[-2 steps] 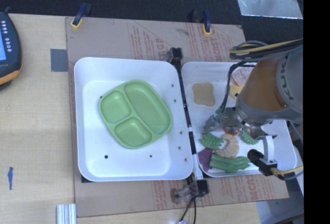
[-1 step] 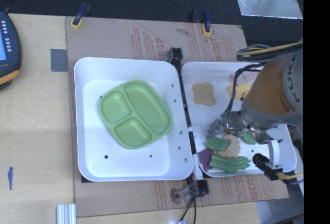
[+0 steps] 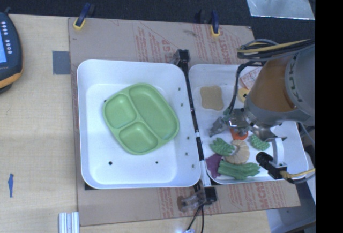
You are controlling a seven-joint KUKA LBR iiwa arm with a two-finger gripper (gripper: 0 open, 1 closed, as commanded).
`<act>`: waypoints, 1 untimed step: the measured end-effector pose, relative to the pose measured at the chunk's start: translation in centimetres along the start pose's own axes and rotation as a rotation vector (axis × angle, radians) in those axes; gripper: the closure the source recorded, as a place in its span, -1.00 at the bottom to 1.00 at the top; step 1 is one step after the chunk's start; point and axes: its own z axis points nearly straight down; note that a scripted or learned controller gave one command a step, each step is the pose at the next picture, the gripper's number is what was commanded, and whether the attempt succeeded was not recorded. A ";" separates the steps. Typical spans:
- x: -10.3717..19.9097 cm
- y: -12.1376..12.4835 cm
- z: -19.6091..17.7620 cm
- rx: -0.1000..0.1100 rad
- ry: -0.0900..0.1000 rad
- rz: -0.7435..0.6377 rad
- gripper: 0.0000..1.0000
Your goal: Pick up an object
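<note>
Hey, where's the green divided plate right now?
The green divided plate lies in the left white bin, roughly at its middle, across the divider from the right white bin holding the toy food.

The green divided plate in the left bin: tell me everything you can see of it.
The green plate is pale green, plastic-looking, with rounded corners and three compartments: one large, two smaller. It lies flat and right way up, turned at an angle, near the middle of the left bin, resting on the bin floor. Nothing lies in it or touches it.

Toy foods (image 3: pixel 234 158) crowd the right bin's (image 3: pixel 199 77) near end (far end roomier).
</note>
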 end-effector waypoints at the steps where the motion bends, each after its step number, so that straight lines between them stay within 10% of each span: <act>1: 0.1 -3.2 0.0 0.005 0.001 0.004 -1.00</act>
